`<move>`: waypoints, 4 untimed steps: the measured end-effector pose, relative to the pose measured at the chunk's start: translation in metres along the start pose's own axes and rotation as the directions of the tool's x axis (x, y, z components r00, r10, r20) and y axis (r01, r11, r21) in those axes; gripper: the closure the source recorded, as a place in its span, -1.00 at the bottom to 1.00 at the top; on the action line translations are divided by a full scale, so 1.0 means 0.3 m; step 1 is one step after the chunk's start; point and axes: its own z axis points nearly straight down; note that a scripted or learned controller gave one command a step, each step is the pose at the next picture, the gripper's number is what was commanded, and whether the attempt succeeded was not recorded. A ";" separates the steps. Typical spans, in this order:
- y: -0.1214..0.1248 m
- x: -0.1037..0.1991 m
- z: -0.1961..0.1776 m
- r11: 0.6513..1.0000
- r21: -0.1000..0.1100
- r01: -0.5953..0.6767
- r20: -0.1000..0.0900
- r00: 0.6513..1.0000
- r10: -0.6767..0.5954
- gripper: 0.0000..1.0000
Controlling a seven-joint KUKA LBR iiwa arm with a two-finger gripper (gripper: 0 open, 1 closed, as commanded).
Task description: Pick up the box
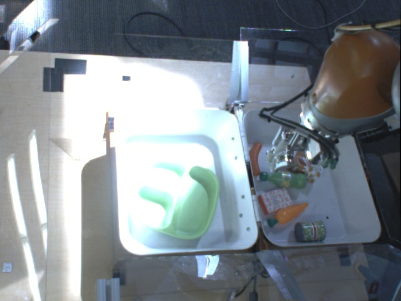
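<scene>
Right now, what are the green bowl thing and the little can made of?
The green bowl looks like smooth moulded plastic: even colour, soft rounded edges. The can seems metal with a dark printed label, though it is too small to be sure.

Two white bins, side by side

Left bin [232, 168] holds a green bowl [191, 205]; right bin [366, 221] holds a green bottle [285, 179], carrot [288, 214], can [310, 231], red sausage [255, 157].

The arm [351, 74] is cut off by the right edge, hiding bin [351, 231] corner.
</scene>
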 end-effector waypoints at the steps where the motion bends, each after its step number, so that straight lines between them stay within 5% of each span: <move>1: 0.068 0.089 0.132 0.908 -0.003 0.419 -0.004 0.908 -0.419 1.00; 2: -0.021 0.108 0.141 1.000 0.001 -0.003 -0.005 1.000 0.003 1.00; 3: 0.109 0.167 0.015 0.881 0.001 -0.474 -0.001 0.881 0.474 1.00; 4: 0.235 0.173 0.009 0.975 0.001 -0.223 -0.003 0.975 0.223 1.00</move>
